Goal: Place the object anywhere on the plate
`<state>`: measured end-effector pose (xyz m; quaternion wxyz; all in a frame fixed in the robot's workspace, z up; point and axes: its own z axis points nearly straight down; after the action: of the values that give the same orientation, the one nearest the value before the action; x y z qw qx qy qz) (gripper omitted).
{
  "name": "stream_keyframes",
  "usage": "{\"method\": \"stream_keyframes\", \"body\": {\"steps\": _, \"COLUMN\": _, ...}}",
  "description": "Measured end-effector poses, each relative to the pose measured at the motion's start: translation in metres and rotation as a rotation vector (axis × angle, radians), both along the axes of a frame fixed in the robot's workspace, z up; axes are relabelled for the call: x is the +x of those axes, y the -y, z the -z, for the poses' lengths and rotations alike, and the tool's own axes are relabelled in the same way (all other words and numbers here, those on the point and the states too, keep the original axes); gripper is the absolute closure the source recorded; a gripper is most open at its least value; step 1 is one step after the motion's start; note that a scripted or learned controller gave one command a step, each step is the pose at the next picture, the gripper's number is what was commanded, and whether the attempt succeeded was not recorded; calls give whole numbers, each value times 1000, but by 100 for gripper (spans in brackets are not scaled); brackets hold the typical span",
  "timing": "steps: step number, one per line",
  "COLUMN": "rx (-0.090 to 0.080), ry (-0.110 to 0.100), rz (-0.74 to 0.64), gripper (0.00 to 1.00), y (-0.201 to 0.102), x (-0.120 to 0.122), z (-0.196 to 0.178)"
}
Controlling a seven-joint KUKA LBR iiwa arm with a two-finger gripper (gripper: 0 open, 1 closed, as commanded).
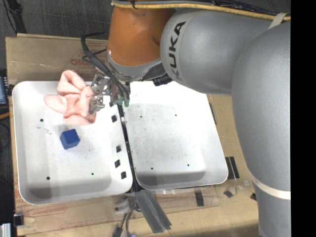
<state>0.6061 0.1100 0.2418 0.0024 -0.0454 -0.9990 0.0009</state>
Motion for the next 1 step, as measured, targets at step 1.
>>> {"method": "stream_keyframes", "body": {"steps": 1, "rx": 0, "ry": 1, "rz": -95, "gripper": 100, "y": -51, "x": -9, "z": 5}}
